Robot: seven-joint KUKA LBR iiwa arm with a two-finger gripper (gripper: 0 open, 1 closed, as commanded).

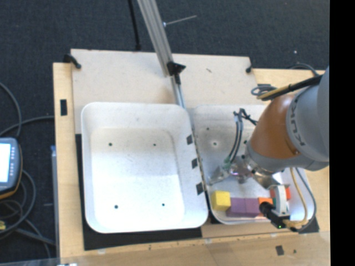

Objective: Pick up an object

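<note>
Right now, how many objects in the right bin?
2 visible: a yellow block near the bin's front-left corner and a purple block touching its right side. The arm covers much of the right bin, so more may be hidden.

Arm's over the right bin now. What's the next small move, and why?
Probably ease the gripper down and toward the near wall, over the yellow block. The gripper sits just beyond the block, with nothing seen between its fingers. The block lies beside the purple block against the right bin's near wall, so come in from the open side.
</note>
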